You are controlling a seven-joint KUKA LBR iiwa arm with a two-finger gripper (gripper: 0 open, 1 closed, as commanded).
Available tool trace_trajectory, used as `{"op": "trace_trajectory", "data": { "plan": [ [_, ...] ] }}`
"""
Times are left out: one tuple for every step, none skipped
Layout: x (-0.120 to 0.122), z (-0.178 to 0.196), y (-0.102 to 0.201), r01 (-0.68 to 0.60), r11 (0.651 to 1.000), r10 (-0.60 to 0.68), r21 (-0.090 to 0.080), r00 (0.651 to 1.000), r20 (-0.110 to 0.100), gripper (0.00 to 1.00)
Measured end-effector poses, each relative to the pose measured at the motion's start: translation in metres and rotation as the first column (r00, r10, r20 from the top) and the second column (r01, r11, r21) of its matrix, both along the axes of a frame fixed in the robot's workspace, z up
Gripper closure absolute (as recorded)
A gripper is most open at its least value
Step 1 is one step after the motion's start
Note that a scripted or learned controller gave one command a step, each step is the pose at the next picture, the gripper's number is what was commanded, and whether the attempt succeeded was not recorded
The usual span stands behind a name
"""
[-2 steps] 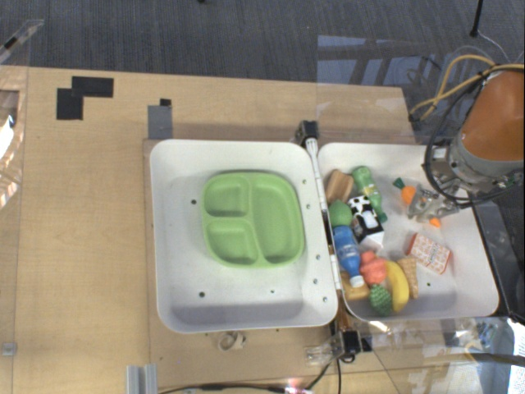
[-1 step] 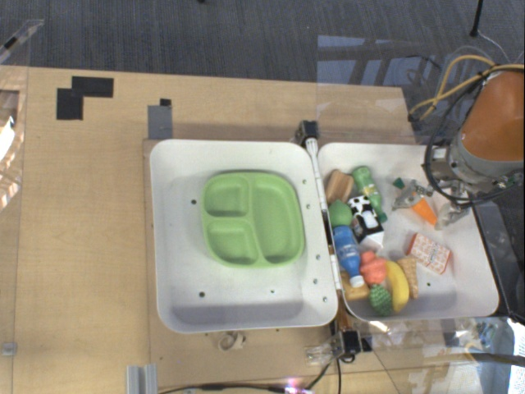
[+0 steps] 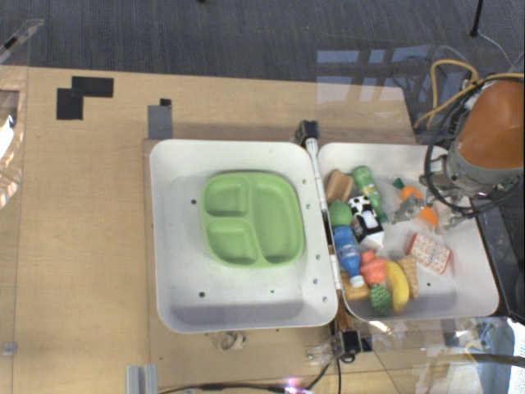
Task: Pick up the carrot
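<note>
Hand [image 3: 413, 213]: right of frame, fingers straddling carrot [image 3: 428, 216], grip unclear.
Risk: slipping off; small, awkwardly angled carrot.

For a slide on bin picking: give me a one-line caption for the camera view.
Pincer over the right bin at a small orange carrot, toy foods piled alongside; green divided plate in the left bin.

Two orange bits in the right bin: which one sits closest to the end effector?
The small orange piece right beside the end effector. The other orange piece lies further up-left, next to a green bit.
</note>
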State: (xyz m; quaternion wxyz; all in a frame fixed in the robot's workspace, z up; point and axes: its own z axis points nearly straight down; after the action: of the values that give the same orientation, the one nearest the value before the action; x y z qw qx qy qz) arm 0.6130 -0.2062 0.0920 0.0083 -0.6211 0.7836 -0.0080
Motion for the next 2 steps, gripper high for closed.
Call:
{"op": "trace_trajectory", "data": {
  "plan": [
    [0.0049, 0.0153, 0.0005, 0.003, 1.0, -0.003, 0.0, 1.0, 0.016, 1.0],
    [0.0048, 0.0151, 0.0006, 0.003, 1.0, -0.003, 0.001, 1.0, 0.015, 0.0]
  ]
}}
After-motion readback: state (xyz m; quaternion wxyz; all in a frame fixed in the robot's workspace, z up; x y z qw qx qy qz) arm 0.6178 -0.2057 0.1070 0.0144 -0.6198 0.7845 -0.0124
